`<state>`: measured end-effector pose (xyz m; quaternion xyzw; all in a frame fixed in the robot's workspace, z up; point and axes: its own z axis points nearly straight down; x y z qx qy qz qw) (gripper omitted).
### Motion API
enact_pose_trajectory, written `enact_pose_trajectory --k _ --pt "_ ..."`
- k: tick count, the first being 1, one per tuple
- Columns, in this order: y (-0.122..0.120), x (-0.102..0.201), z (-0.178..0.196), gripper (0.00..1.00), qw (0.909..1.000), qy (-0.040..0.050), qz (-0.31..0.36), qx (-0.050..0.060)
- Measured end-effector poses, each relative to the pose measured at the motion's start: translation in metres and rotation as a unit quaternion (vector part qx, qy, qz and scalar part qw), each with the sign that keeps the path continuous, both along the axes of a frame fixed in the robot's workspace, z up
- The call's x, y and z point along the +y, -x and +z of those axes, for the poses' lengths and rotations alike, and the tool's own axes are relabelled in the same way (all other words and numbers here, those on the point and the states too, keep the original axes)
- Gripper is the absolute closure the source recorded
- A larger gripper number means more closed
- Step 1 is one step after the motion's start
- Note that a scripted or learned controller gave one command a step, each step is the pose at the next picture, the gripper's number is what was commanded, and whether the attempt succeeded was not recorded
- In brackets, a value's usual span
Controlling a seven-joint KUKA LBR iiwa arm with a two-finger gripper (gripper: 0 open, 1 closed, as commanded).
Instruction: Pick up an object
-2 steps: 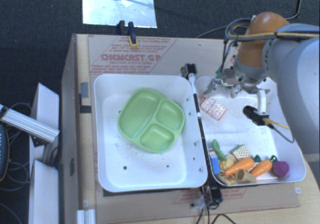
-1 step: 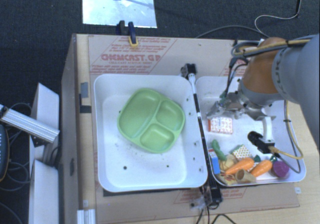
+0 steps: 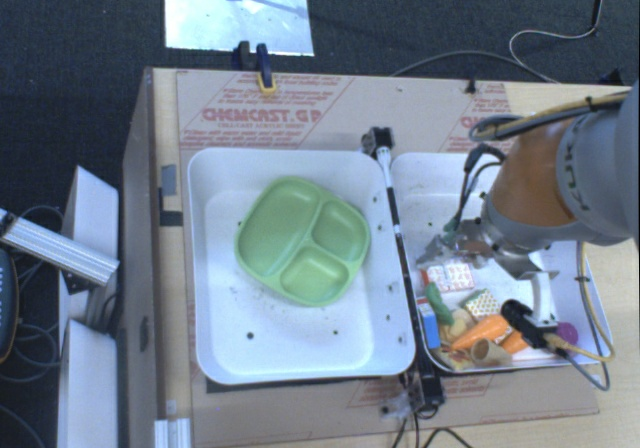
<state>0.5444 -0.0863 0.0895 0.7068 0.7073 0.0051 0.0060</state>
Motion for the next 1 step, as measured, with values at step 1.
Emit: enact_pose_trajectory --k 1 --pt "0.0475 -0.0119 -0.0004 0.0 1.0 0.0007 0.0 -0.001"
